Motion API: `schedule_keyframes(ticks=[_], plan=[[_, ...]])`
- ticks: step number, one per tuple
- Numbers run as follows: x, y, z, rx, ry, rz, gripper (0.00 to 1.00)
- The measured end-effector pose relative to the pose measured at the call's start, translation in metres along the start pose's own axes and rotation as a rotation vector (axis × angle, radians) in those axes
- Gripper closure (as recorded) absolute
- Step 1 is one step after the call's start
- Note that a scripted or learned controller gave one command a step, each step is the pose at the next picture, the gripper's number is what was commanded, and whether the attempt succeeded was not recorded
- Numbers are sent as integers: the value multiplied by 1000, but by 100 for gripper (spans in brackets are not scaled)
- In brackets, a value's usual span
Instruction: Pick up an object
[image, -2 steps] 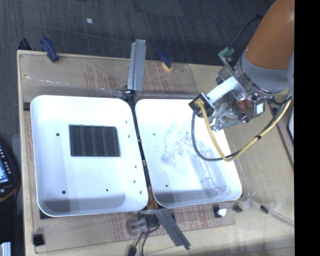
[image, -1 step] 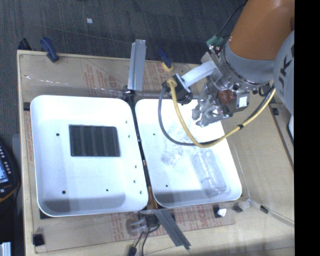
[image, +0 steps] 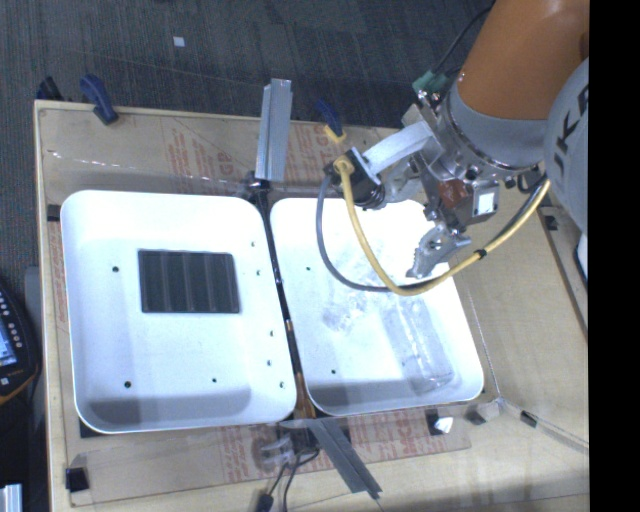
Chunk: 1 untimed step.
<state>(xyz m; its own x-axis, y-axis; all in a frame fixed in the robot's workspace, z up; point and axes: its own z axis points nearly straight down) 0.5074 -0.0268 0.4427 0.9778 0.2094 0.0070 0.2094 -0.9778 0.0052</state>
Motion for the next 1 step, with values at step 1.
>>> schedule_keyframes(ticks=[1], plan=[[-47, 69, 96, 9, -11, -98, 0]])
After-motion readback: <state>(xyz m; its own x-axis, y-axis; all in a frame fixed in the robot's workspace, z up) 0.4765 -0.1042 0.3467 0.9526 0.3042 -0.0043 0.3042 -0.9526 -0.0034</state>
